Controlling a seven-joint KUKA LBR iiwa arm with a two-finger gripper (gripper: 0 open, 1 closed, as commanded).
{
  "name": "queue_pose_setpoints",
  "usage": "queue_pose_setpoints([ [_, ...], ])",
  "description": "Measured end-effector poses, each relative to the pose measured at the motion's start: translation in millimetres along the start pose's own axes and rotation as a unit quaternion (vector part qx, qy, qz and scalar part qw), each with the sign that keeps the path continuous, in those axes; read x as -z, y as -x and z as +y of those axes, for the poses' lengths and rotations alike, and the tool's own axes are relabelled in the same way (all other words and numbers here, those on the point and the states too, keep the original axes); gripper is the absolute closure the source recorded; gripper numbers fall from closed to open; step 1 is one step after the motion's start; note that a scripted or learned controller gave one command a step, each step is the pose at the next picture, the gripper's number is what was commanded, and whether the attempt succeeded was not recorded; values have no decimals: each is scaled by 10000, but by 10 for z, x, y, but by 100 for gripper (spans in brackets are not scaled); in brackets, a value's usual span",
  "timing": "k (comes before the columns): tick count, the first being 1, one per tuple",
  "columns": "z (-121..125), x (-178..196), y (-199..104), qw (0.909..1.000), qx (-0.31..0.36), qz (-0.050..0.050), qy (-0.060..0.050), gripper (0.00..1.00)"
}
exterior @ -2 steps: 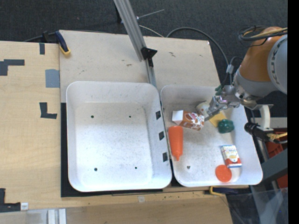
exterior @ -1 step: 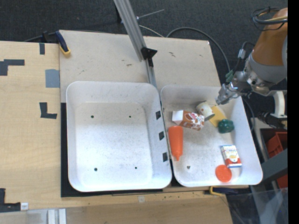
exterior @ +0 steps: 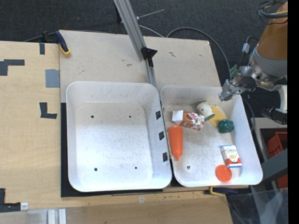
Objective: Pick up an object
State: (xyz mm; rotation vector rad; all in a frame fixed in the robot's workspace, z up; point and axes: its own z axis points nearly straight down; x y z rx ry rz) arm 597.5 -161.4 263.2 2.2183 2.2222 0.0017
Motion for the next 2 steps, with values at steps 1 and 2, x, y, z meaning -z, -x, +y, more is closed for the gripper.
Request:
queue_pose_setpoints([
  [1, -70, 17, -432, 10000, -2, 3, -15, 100],
  [2, -69, 1, -903, 10000, 18, 8, -19, 100],
])
